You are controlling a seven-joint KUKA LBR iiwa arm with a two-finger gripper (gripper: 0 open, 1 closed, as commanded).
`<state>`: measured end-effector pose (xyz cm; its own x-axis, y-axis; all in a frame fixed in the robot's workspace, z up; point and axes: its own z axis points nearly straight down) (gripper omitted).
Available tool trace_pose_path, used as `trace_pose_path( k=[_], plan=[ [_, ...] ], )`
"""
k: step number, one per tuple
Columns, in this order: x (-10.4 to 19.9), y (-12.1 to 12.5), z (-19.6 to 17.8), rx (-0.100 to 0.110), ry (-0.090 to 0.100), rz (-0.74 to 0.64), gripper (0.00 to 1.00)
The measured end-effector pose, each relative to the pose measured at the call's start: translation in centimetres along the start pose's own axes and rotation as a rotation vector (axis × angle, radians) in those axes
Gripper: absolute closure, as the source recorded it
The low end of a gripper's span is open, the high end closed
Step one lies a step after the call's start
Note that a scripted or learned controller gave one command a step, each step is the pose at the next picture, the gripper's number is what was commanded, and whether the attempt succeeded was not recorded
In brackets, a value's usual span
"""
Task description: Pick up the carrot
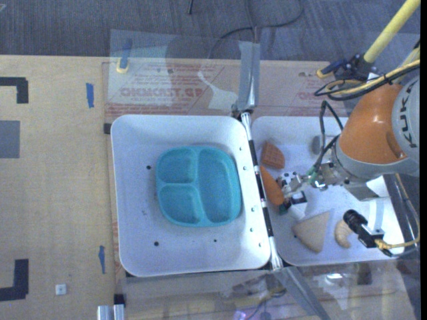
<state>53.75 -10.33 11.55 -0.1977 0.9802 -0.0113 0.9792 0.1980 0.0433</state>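
While the carrot (270,185) lies along the left wall of the right bin (303,129), the gripper (288,191) sits just beside it on the right, fingers spread, nothing between them, below a brown wedge (272,156).

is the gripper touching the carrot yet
Cannot tell. In the camera view the gripper sits right against the carrot, but no contact or gap shows plainly.
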Motion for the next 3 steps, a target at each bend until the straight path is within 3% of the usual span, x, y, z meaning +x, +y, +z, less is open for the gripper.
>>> trace_pose_path(
  k=[1,2,3],
  plan=[
    [-0.3,0.0,-1.1,-0.003,0.003,0.006,1.0],
    [6.0,7.6,-6.7,0.042,0.01,0.023,1.0],
    [5.6,4.4,-13.4,0.039,0.013,-0.183,1.0]
  ],
)
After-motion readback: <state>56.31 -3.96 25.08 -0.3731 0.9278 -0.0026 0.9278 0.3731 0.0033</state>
